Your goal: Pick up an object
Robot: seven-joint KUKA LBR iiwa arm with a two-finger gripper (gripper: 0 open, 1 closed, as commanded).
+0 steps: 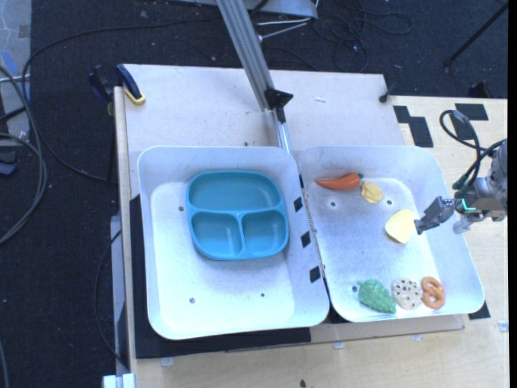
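Over at the three o'clock side of the bench, the gripper [434, 214] is hanging just above the right bin [355, 164], its dark tip sitting right beside a yellow wedge [399, 226]; whether they are touching, and how the gripper is set, I cannot tell from here. Nothing is showing in its grasp. Around the wedge, an orange pepper [340, 182] is lying at eleven o'clock with a small yellow piece [371, 192] just beside it. Along the bin's six o'clock edge, a green leafy piece [376, 295], a speckled cookie [407, 293] and a pretzel [432, 292] are lying in a row. Off at nine o'clock, a blue divided tray [238, 214] is resting in the left bin [166, 297].
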